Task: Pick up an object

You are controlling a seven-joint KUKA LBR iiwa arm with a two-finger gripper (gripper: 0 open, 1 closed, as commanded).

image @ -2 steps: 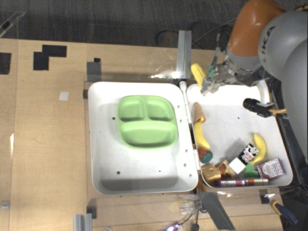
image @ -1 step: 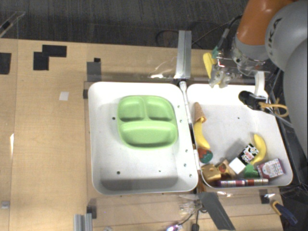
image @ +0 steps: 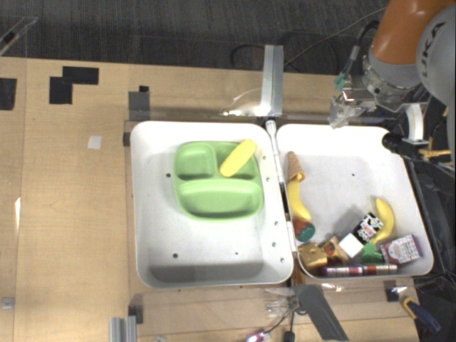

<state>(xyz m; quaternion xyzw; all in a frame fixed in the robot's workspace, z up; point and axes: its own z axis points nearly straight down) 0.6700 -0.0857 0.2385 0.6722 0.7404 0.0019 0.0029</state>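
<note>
While the gripper hangs above the shallow white right bin's far rim, finger state unclear, targets crowd that bin's near corner; the cluttered pile risks a glancing miss.

The arm enters at the upper right of the frame, its orange band filling the top right corner above the grey wrist. The wrist slants down and to the left. At its end the tool sits in the upper right part of the frame, a pale metallic assembly with thin cables looping over it. It is too small and cluttered to tell how it is set. Nothing can be seen held in it.
</note>
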